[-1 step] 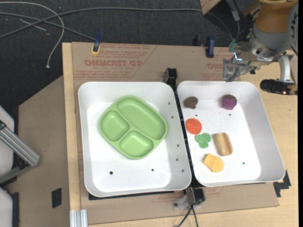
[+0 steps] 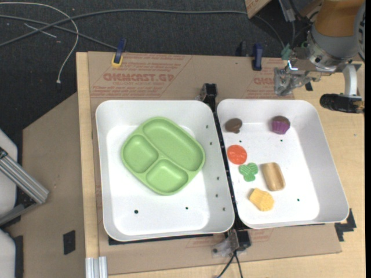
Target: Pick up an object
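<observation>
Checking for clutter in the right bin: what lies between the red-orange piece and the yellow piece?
In the camera view, a small green piece lies between the red-orange piece and the yellow piece.

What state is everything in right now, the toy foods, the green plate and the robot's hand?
Green three-compartment plastic plate: flat in left bin, nothing on it.
Brown piece, purple piece, red round piece, green leafy piece, tan loaf, yellow piece: loose in right bin.
Hand: above the bench beyond the right bin.

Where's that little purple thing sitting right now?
The purple thing lies in the right bin, near its far right corner, with the brown piece to its left and the gripper hovering just beyond the rim.
</observation>
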`<state>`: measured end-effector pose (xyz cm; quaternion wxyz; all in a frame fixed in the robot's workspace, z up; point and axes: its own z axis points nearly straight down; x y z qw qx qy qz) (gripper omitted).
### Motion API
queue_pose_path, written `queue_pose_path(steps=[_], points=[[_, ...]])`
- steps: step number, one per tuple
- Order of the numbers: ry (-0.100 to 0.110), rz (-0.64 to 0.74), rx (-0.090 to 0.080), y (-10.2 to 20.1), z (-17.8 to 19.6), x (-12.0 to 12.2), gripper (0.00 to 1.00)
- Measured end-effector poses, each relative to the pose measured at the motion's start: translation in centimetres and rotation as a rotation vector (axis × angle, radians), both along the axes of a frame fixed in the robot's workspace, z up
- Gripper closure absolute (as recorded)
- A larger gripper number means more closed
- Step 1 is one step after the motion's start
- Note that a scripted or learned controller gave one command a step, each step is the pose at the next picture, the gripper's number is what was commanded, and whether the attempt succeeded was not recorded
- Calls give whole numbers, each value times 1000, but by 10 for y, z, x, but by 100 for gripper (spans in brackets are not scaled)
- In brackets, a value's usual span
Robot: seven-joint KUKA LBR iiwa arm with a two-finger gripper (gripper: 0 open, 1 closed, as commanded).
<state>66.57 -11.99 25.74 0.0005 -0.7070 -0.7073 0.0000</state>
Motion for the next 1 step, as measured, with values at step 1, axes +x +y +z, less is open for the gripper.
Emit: queue_pose_path(steps=[1], points=[[6,-1,0,-5,-43,-1,0]])
